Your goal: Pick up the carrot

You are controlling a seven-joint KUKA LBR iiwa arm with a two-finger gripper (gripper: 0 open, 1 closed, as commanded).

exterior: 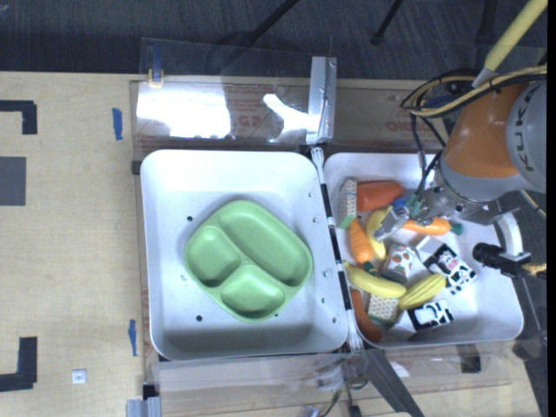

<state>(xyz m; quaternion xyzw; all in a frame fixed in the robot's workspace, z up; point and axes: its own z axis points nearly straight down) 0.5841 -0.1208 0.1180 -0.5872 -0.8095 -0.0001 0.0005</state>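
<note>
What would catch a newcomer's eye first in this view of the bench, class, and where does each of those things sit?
The green divided plate stands out, lying alone in the left bin. Next comes the bright heap in the right bin: a banana, orange pieces including a carrot, and black-and-white blocks. The grey arm with its orange band reaches in from the right, its gripper low over that heap.
</note>
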